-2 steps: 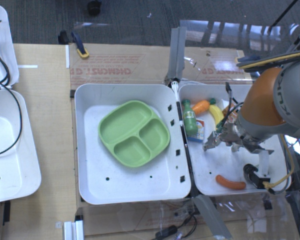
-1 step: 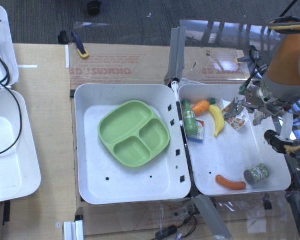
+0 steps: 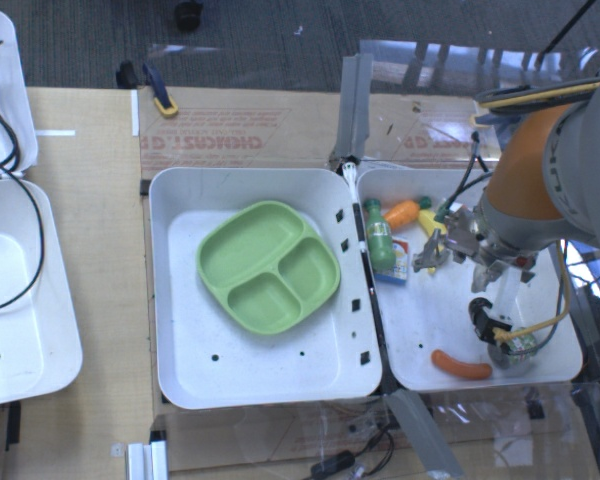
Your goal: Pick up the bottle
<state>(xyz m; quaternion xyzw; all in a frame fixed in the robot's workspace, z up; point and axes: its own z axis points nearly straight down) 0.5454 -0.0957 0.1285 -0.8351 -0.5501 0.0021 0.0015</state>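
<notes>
Gripper point(image 3: 458, 251): over right bin point(image 3: 560, 368); finger state cannot be told. Bottle point(image 3: 381, 242): green, label unreadable, lying at that bin's left wall beside carrot point(image 3: 402, 212); sausage point(image 3: 461, 365) near front. Left bin point(image 3: 180, 368): green divided plate point(image 3: 269, 267).

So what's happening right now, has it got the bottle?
Gripper over right bin, nothing visibly held. Bottle lying by the divider. Carrot beside it.

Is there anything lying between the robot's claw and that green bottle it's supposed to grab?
Nothing visible blocks it. The gripper hangs just right of the green bottle, with bare bin floor between them. The toy carrot lies behind the bottle and the sausage sits nearer the front.
</notes>
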